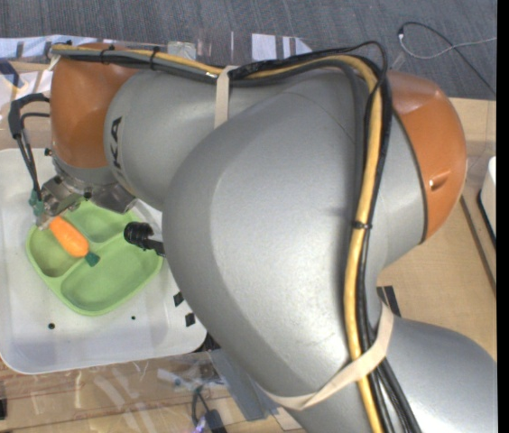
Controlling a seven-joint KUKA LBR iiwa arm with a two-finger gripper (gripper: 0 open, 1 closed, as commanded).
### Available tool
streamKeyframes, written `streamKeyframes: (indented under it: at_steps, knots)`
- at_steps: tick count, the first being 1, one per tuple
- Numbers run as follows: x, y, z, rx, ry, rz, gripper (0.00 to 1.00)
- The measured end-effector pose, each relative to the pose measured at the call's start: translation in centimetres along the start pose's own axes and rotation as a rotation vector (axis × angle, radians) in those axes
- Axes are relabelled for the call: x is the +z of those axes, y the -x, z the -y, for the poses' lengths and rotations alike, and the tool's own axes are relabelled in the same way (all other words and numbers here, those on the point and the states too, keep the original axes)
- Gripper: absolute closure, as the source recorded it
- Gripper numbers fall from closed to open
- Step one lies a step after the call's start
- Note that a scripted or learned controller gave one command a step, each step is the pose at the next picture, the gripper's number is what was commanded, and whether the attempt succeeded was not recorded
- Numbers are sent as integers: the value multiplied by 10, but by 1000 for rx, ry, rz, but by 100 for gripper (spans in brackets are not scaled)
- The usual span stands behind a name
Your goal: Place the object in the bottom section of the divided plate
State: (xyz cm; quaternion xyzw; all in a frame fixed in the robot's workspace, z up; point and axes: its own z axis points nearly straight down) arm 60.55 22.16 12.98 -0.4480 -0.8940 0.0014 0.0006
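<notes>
Orange carrot on green divided plate, just below the hand, grip state unclear.

Bench (light wood, bare surface at the right) carrying a white bin at the left. A green plate lies in the bin.

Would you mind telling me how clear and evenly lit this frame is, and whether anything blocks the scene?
Camera view: even, soft light; the grey arm looms large, covering most of the bench; the green divided plate and orange object look sharp; faint sheen on the arm's shell.
</notes>
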Motion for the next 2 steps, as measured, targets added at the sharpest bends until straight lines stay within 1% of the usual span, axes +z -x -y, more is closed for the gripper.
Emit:
streamKeyframes:
  at_steps: [1,2]
  knots:
    - [-35,5,33,295,-3,-2,100]
    - [-34,4,33,294,-4,-2,0]
